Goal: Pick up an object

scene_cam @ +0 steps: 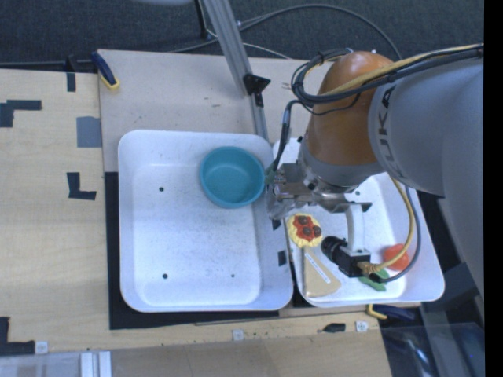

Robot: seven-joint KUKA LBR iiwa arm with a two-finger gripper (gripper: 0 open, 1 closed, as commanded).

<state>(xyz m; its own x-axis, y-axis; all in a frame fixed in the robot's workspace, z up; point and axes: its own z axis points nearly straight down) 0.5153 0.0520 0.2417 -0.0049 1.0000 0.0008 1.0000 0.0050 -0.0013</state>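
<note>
I read claw point(283, 204) over right bin point(425, 286), left rim | grip: can't tell | yellow-red toy point(305, 229) just below-right in view | blue bowl point(232, 177) just left

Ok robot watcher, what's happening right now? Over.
Gripper down at the wall between bins. Blue bowl in left bin, close beside it. Yellow-red toy in right bin, just below it in view.

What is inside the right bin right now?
A yellow-and-red toy, a pale flat piece, an orange item and a green one. The arm hides the upper part of the right bin.
</note>
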